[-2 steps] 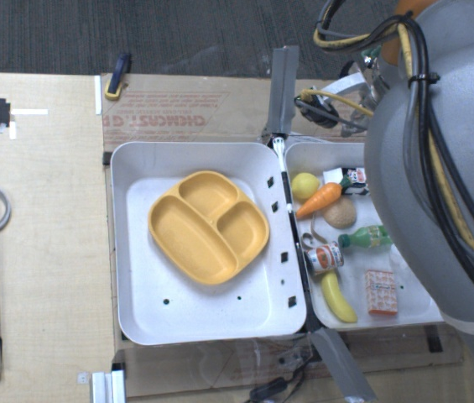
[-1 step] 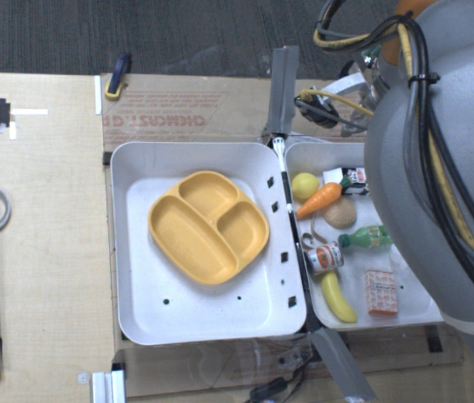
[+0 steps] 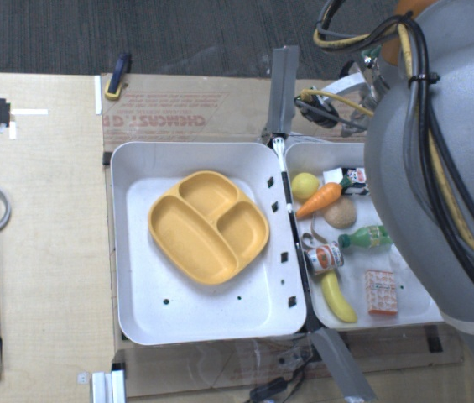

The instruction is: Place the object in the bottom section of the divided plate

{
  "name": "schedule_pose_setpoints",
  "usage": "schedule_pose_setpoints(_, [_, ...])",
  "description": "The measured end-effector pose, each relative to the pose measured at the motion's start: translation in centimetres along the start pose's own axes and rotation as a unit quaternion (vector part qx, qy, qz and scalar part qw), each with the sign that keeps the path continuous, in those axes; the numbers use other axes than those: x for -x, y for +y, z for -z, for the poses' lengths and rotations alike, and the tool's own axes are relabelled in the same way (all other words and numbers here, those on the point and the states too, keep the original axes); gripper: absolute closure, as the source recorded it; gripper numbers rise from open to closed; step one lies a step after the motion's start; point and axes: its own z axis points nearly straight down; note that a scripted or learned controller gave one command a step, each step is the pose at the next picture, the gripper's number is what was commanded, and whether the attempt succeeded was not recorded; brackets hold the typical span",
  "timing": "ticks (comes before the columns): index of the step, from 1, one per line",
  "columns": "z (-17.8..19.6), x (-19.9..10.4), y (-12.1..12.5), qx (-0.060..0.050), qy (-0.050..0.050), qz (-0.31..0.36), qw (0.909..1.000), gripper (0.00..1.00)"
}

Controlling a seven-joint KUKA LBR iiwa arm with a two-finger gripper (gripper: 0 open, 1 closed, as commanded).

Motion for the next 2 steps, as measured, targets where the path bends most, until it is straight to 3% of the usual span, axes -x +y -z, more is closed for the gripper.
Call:
schedule_pose_setpoints(1, [-2.2, 10.1, -0.8, 0.0, -0.001, 0.02, 0.9998, 0.0])
schedule_pose_setpoints(2, [-0.3, 8.6, -4.2, 0.0, 0.0, -0.001, 1.0, 0.0])
